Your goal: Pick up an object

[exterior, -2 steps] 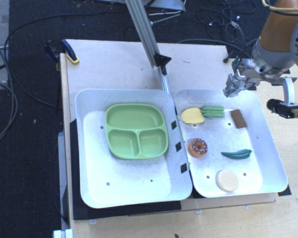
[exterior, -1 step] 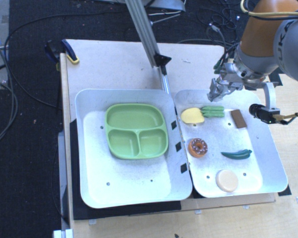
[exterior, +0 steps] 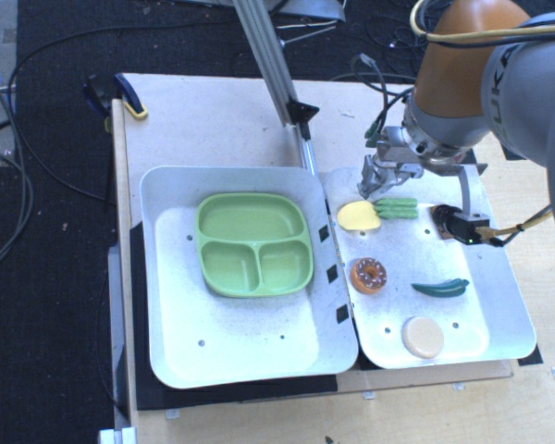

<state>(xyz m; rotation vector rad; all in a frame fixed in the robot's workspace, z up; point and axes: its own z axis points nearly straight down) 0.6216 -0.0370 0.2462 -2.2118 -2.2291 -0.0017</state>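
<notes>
Matt, speckled white plastic bins (exterior: 166, 248) hold a smooth green plastic tray (exterior: 255, 244) and a glossy dark-green pepper (exterior: 440, 288).

By the fingers you see a yellow piece (exterior: 358, 215) touching a light green one (exterior: 395, 208). Farther off lie a brown sprinkled donut (exterior: 368, 275), dark teal pepper (exterior: 441, 288), cream disc (exterior: 423, 337) and pale green tray (exterior: 254, 244).

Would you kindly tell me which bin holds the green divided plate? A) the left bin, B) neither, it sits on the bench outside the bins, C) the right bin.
A: the green divided plate lies inside the left bin, while the right bin holds the small food toys such as the doughnut.
</notes>
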